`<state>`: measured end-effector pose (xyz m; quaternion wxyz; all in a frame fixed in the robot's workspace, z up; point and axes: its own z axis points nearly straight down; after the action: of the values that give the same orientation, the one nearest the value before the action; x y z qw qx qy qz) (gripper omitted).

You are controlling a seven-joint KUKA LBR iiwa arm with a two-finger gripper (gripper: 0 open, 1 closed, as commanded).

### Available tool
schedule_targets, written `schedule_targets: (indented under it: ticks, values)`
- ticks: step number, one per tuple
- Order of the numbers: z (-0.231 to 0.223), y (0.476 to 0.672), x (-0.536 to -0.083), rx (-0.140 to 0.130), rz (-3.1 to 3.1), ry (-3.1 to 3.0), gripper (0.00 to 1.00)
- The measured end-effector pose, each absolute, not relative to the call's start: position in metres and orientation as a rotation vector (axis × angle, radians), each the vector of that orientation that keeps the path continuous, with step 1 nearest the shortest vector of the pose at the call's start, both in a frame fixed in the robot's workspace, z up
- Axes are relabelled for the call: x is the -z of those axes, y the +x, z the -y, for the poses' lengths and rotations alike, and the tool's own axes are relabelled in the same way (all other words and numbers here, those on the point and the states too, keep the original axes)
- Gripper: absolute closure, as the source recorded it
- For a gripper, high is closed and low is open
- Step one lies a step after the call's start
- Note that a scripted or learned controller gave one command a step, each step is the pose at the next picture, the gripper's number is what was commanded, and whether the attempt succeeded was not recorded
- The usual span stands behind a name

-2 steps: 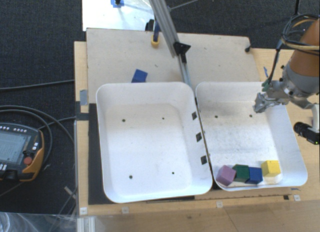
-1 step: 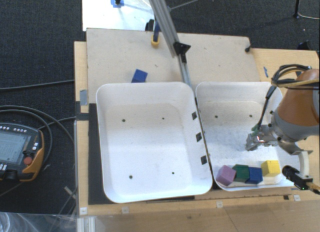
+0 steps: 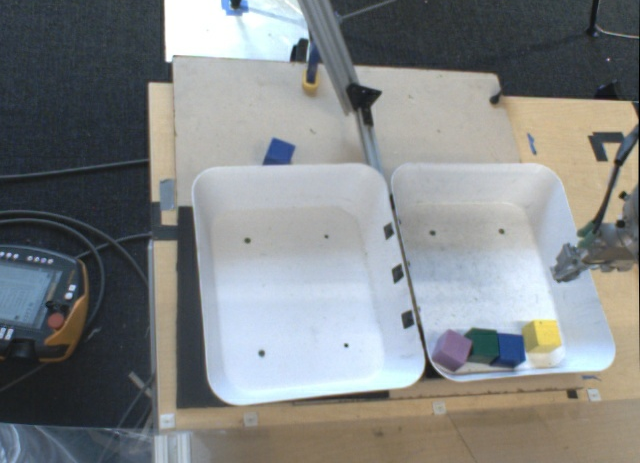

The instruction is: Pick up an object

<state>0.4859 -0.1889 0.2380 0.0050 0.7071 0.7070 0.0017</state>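
- Camera view: purple block (image 3: pixel 452 348), green block (image 3: pixel 483 343), blue block (image 3: pixel 510 349) and yellow block (image 3: pixel 542 335) huddle touching along the right bin's (image 3: pixel 480 201) near wall; a grab there likely jams against wall or neighbours.
- Claw (image 3: pixel 568 264) at right rim, above the blocks; whether wide or narrow, cannot tell.

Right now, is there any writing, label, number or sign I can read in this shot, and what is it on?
None can be read.
Handheld controller at the left edge: its screen shows rows of characters, too small and blurred to read.
Bench, far right: a dark printed mark, angular, no legible letters.
Blocks in the right bin: plain coloured faces, no text.
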Motion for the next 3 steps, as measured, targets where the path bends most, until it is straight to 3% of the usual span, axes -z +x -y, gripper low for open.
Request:
schedule_targets:
  ticks: [1, 2, 3]
  values:
    - [0.153, 0.511, -0.235, -0.005, -2.229, 2.209, 1.0]
    - [0.126, 0.491, -0.111, 0.003, -2.229, 2.222, 1.0]
    - [0.086, 0.507, -0.089, -0.002, -2.233, 2.213, 1.0]
